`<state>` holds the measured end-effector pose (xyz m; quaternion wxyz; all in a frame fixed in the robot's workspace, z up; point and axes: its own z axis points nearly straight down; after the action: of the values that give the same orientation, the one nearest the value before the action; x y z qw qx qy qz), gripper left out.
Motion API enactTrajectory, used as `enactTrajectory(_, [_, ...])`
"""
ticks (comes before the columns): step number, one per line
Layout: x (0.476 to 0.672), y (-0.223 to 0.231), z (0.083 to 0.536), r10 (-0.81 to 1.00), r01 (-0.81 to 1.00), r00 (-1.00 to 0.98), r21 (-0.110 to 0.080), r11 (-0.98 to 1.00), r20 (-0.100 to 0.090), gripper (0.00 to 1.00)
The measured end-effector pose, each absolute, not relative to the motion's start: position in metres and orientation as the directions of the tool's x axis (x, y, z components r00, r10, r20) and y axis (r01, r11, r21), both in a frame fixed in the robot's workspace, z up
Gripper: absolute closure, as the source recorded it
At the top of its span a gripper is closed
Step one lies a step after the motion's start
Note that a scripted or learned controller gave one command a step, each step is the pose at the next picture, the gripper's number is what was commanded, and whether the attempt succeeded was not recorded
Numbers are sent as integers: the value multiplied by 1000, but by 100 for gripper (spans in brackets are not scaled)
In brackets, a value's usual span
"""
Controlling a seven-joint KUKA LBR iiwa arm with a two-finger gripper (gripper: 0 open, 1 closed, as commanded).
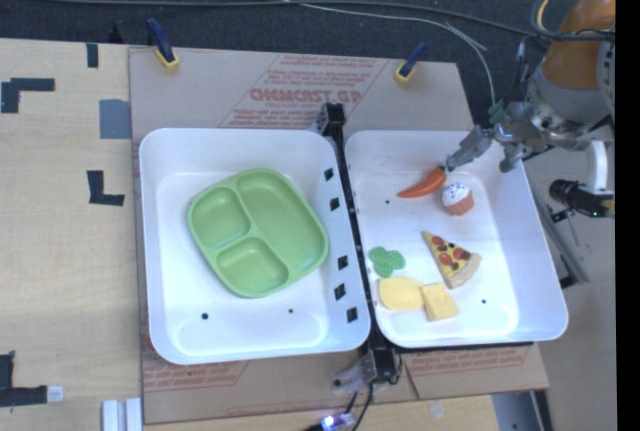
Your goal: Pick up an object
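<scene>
The right bin [520,314] holds several toy foods: an orange pepper [424,184], a small white-and-orange cupcake [457,197], a pizza slice [451,259], a green leafy piece [386,261], a round yellow piece [400,295] and a cheese block [438,302]. My gripper [488,155] hangs over the bin's back right corner, open, with nothing between its fingers. One fingertip [465,153] points down toward the pepper's upper end, just above the cupcake.
The left bin [170,319] holds a green divided plate [258,231]. A black divider with clips [343,219] runs between the bins. Cables [400,14] cross the dark floor behind, and clamps [162,47] pin the cardboard under the bins.
</scene>
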<state>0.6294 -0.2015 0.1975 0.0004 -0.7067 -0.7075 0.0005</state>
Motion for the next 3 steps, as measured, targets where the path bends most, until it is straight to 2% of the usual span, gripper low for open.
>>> enactTrajectory(1, [636,-204,138,1000,1000,-2,-6,2,0,0])
enactTrajectory(2, [637,-203,88,1000,1000,-2,-1,2,0,0])
enactTrajectory(3, [639,-203,102,1000,1000,-4,5,4,-2,100])
